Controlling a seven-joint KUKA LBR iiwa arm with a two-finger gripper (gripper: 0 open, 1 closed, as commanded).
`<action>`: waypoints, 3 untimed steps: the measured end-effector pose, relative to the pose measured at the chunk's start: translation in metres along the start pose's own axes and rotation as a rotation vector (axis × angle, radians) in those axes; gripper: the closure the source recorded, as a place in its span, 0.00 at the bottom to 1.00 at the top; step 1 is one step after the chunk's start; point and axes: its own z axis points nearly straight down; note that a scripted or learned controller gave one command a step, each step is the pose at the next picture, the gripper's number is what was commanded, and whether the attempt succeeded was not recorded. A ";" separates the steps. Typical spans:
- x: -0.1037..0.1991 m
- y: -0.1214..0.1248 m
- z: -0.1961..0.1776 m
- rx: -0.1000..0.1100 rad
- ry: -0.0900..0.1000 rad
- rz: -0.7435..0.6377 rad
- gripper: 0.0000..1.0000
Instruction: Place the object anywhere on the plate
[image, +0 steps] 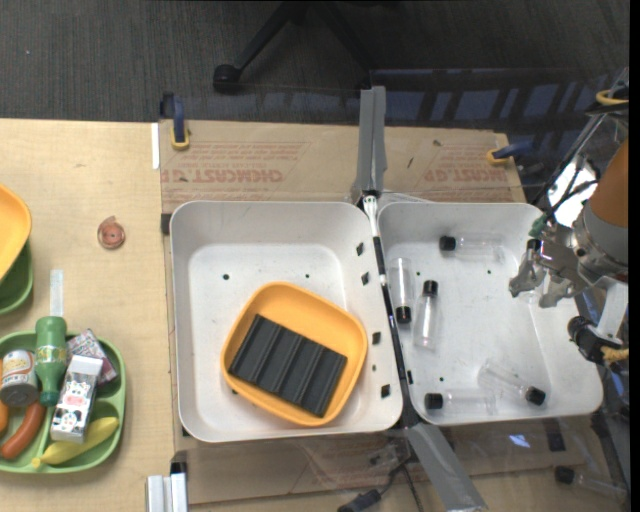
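The black ridged block (291, 365) already lies on the orange plate (247, 320) in the left bin (190, 300). At three o'clock the gripper (538, 282) hovers over the right bin's (500, 320) edge — its grip unreadable. Best move: retreat clear, avoiding the clear vials (427, 310).

Two bins are sitting side by side on the bench. In the left bin (200, 300) a plate (345, 325) is lying toward the near side, and a ridged block (287, 365) is resting on it. In the right bin (470, 320) several vials are lying apart: one (467, 243) at the far side, two (400, 290) (427, 312) near the left wall, two (460, 402) (512, 384) along the near side. The gripper (535, 283) is hanging over that bin's right edge.
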 end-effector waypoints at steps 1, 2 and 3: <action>0.012 -0.009 0.009 0.000 0.000 -0.132 1.00; 0.030 -0.025 0.002 0.002 0.000 -0.266 1.00; 0.083 -0.087 0.002 0.003 0.000 -0.449 1.00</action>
